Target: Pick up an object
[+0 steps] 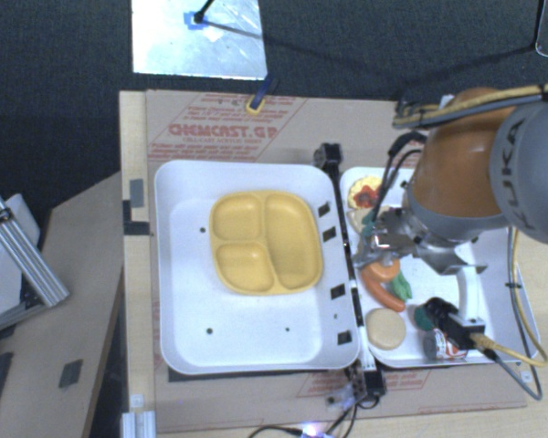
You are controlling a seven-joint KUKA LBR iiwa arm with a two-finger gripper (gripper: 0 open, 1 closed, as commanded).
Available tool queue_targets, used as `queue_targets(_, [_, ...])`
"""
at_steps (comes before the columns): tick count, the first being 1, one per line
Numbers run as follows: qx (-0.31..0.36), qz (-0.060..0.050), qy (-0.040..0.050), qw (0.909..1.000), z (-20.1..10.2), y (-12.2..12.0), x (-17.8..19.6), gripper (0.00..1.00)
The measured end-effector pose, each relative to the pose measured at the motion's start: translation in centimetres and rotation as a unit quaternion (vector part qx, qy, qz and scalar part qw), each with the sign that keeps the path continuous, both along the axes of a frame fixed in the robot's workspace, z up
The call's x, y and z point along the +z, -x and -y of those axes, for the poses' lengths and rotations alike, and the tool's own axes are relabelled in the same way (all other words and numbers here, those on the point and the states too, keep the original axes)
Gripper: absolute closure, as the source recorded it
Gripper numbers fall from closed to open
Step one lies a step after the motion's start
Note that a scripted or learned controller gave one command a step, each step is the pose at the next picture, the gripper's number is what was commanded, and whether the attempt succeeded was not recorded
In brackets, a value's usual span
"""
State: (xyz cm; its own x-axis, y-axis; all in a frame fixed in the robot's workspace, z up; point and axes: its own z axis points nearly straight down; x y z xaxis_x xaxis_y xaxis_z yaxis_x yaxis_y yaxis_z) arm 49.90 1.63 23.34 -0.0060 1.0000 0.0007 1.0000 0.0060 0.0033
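1. The arm (475, 167) reaches in from 3 o'clock and hangs over the right bin (493, 349).
2. Its pincer (381, 237) sits low near that bin's left wall; whether it is spread or pinching, I cannot tell.
3. Just below the pincer, toward 6 o'clock, lies an orange carrot (384, 286) with a green top, and beyond it a round beige disc (386, 328).
4. The left bin (187, 336) holds a yellow divided tray (265, 242) near its middle.
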Motion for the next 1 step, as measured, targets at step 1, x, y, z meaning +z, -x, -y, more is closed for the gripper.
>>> queue_targets(1, [-0.003, -0.001, 0.0004, 1.0, 1.29, 0.04, -0.22, 1.0])
